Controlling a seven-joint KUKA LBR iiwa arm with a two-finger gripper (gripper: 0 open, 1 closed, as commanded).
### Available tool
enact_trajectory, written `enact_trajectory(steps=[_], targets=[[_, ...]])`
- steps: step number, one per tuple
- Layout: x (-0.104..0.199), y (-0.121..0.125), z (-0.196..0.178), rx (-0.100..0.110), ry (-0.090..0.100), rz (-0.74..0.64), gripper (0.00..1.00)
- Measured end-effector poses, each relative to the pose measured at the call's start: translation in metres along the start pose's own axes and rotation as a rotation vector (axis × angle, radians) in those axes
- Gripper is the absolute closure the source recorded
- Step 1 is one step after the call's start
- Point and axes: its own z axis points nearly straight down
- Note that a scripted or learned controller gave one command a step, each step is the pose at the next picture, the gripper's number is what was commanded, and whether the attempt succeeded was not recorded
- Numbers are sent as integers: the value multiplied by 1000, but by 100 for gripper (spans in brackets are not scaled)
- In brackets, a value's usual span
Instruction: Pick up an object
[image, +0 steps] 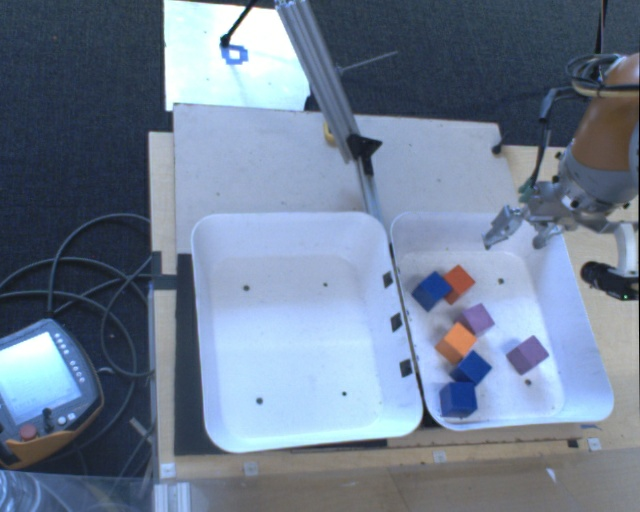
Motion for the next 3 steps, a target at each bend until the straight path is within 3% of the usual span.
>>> enact_trajectory(steps=[2, 3], targets=[[-9, 2, 106, 1, 1, 3, 0], [-10, 5, 91, -7, -1, 0, 100]])
